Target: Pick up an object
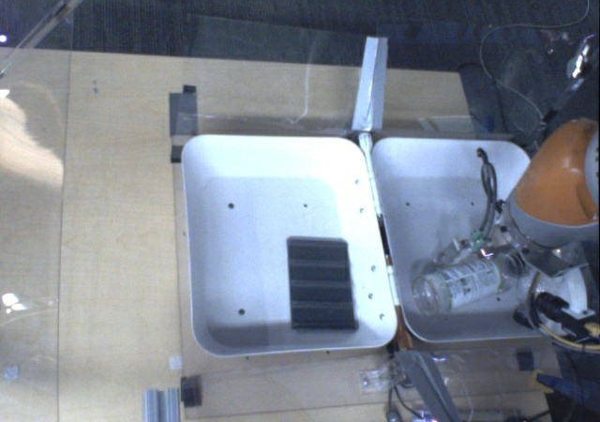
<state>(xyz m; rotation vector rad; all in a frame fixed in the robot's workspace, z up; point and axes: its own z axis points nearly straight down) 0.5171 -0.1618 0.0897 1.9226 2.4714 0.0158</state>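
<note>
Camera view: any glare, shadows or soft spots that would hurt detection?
Camera view: bright glare on the bench at far left; the left bin is evenly lit, with a soft shadow along its near wall beside the black ridged block; the clear plastic bottle in the right bin is low-contrast against white; the orange band looks slightly soft.

bins: I count two white ones, the left bin [202, 223] and the right bin [422, 167], sitting side by side

black ridged blocks: just one black ridged block [322, 283], in the left bin

clear bottles: one clear bottle [457, 285] from what I can see, lying on its side in the right bin

arms: one arm [560, 188] on my feed, grey with the orange band

cables: one dark cable [487, 181] in the right bin, near the arm
</note>
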